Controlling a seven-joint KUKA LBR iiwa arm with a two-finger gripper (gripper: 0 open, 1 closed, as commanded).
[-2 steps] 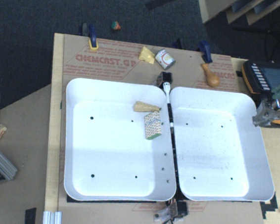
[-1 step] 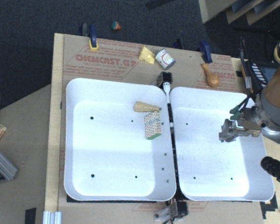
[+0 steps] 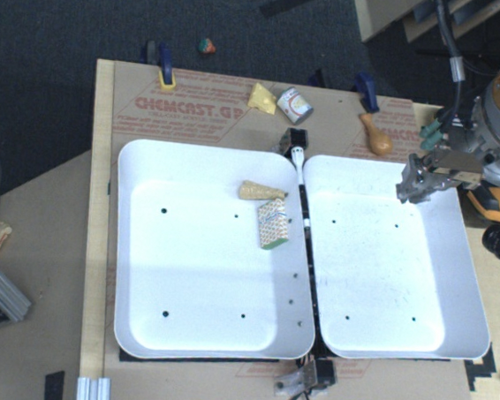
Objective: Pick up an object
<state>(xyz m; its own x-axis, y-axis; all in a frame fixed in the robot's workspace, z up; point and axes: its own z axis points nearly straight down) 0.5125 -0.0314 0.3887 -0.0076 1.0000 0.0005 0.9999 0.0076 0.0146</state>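
Claw: claw (image 3: 414,187) hung over the right bin's (image 3: 395,343) far edge; whether its tips were parted or shut could not be told.
Targets: tan piece (image 3: 261,191) and patterned packet (image 3: 272,223) lay touching in the left bin (image 3: 175,320), near the divide.
Risk: descent here would likely close on bare bin floor, the objects being well apart.
Tabletop: yellow wedge (image 3: 262,99) and small can (image 3: 294,105) lay beyond the bins.

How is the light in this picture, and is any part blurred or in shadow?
Camera view: even, bright light; the left bin floor shows a soft brightness step across its middle, without hard glare. The patterned packet and tan piece look slightly soft but readable. The gripper is somewhat blurred, and the carpet beyond the bench is dark.
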